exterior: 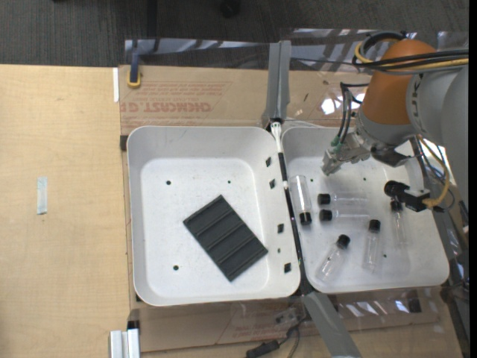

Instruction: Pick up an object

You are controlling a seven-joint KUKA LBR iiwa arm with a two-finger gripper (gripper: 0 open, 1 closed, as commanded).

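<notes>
Several clear plastic tubes with black caps lie in the right bin [425, 274]: one along its left wall [301, 194], two lying crosswise [349, 198] [352, 215], and two slanted near the front [330, 258] [370, 249]. A black ridged slab [225, 237] lies at a slant in the left bin [149, 200]. My gripper [337, 159] hangs over the back of the right bin, above and behind the crosswise tubes. I see nothing between its tips.
The divider between the bins [283, 192] runs just left of the tubes. A brown cardboard sheet [194, 103] lies behind the bins. The arm's cables and a black connector [396, 191] hang over the right bin's right side. A wooden table [59, 200] lies to the left.
</notes>
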